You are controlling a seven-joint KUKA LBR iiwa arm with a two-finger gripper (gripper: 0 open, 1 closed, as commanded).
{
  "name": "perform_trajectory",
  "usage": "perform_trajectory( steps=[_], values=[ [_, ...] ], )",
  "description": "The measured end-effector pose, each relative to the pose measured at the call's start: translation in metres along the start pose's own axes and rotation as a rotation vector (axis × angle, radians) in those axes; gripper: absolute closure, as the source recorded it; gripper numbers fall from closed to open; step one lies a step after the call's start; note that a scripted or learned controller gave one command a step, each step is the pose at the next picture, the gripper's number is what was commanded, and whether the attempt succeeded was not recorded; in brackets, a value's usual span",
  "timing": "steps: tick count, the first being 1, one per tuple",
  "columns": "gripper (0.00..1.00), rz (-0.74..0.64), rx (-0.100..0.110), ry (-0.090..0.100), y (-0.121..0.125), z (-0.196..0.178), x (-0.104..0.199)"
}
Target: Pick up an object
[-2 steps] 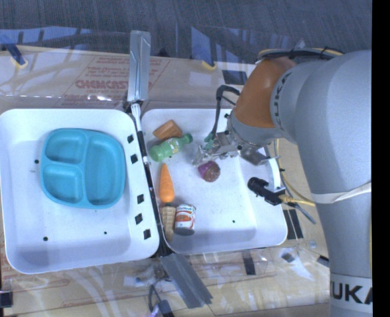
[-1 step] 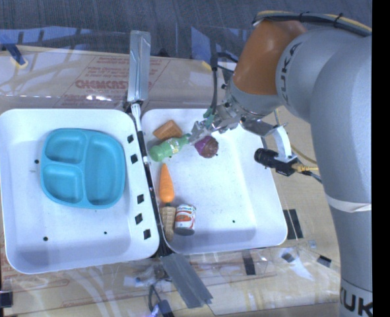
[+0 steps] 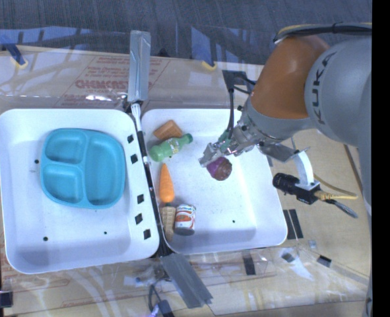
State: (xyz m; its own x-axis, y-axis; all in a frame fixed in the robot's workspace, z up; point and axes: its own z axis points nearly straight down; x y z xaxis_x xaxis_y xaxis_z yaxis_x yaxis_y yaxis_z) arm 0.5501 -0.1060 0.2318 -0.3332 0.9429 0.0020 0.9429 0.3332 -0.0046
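Observation:
My gripper (image 3: pixel 218 156) is over the middle of the right bin (image 3: pixel 260 203), reaching in from the right. A dark purple round object (image 3: pixel 220 170) sits directly under its tip, touching or nearly touching it; whether it is gripped cannot be told. To the left in the same bin are a green bottle (image 3: pixel 170 146) lying on its side, an orange-brown piece (image 3: pixel 167 129) behind it, and a carrot (image 3: pixel 166 184) along the left wall. A small can (image 3: pixel 185 218) and a waffle cone (image 3: pixel 168 220) stand at the front left corner.
The left bin (image 3: pixel 16 197) holds a blue divided plate (image 3: pixel 84 167). A low wall (image 3: pixel 142 177) separates the two bins. The right half of the right bin's floor is bare white. The bulky arm (image 3: pixel 300 78) hangs over the bin's back right corner.

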Motion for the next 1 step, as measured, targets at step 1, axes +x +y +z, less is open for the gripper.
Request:
perform_trajectory(
  steps=[1],
  values=[
    [1.00, -0.012, 0.003, 0.000, 0.0760, 0.0145, 0.0166]
  ],
)
